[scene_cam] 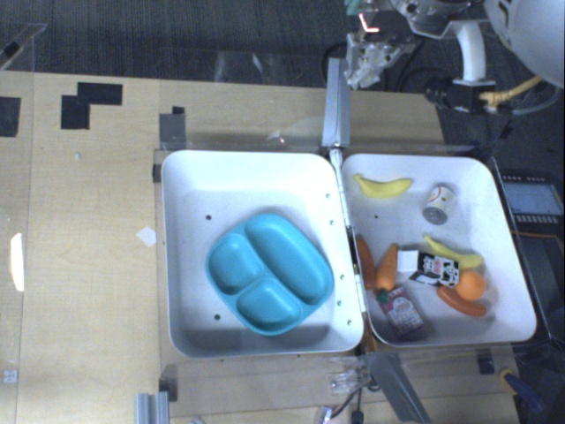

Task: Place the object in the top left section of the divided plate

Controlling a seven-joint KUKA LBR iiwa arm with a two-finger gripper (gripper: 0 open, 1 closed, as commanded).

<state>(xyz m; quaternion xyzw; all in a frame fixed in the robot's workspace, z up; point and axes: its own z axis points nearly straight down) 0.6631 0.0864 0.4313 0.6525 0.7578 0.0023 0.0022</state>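
The arm's hand (365,64) hangs above the table's far edge, seemingly holding nothing, though its opening is too blurred to judge. The blue three-section plastic plate (270,272) sits in the left white bin (185,237).

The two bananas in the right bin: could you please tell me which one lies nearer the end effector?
The banana at the bin's far left corner is nearer the end effector. The other banana lies lower down, among the clutter beside the orange.
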